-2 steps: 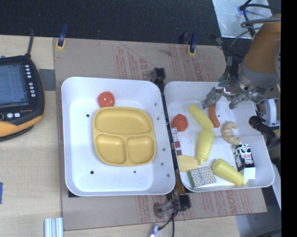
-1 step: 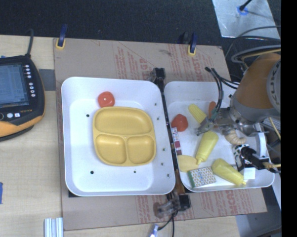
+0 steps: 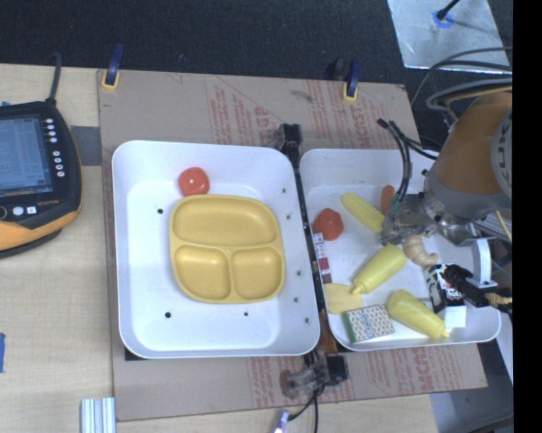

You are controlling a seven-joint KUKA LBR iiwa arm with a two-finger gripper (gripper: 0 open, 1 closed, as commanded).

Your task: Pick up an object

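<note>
Down at the front edge of the right bin [image 3: 335, 165] we see a green-patterned card [image 3: 370, 322], with a yellow bottle [image 3: 417, 314] just beside it. Further back lie another yellow squeeze bottle [image 3: 379, 269], a yellow corn cob [image 3: 362, 211] and a red tomato-like piece [image 3: 328, 224]. Our gripper [image 3: 402, 226] sits low among them near the corn; we cannot tell how its fingers stand. Over in the left bin [image 3: 135, 242], a yellow divided plate [image 3: 226, 246] and a small red ball [image 3: 194, 181].
</note>
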